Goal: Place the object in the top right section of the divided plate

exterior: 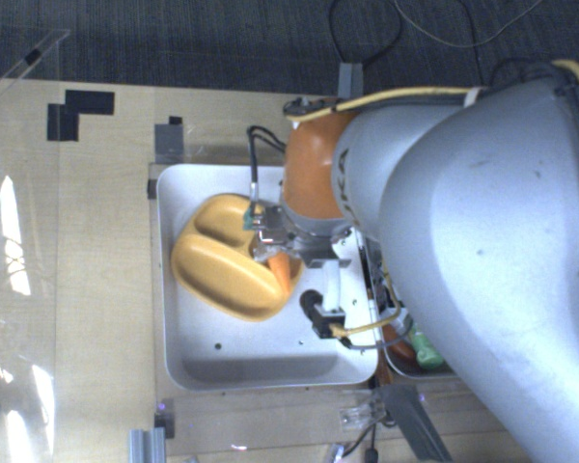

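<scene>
One arm only: its gripper (275, 249) hangs at the yellow divided plate's (222, 273) right rim, toward the left bin's (261, 369) far-right side, an orange object (281, 272) directly beneath it; whether that is gripped, I cannot tell.

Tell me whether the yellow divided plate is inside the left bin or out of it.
Inside. The yellow plate lies on the floor of the left white bin, within its walls, with the gripper over its right edge.

Arm (463, 220) hides right bin (405, 360) — hand's fingertips covered, plate (227, 258) part-hidden.
</scene>
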Tool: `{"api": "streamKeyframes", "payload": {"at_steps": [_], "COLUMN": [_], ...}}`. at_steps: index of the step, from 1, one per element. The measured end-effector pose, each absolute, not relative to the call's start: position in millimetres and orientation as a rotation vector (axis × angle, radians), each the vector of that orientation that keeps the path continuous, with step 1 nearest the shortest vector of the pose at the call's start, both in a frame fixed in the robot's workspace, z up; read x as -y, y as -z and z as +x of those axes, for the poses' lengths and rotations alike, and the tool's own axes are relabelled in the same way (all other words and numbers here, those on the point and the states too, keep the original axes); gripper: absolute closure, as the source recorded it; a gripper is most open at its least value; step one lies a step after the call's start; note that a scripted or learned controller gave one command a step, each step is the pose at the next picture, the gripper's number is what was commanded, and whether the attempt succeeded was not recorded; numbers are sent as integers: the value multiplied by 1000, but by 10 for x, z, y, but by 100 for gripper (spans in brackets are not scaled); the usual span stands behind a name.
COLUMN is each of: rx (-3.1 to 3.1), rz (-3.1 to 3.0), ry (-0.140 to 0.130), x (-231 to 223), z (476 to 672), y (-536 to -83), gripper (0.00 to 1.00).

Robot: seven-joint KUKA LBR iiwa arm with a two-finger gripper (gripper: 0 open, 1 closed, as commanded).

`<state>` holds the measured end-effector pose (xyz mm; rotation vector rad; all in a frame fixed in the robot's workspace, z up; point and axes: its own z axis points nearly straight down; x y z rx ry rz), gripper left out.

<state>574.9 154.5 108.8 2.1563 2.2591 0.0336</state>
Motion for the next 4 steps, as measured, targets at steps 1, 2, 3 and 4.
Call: {"api": "streamKeyframes", "payload": {"at_steps": [1,2,3,4], "rx": [-2255,-2105,-1800,-1812], "rz": [2157,2332,2572,2562], "ry": [-31,-2,-10,-13], "x": [-1525,-1324,-2310,-2330], "z": [5752,6418,6408,6409], "y": [-1085,-1290,-2915,-3017], "gripper": [0,0,0,100]}}
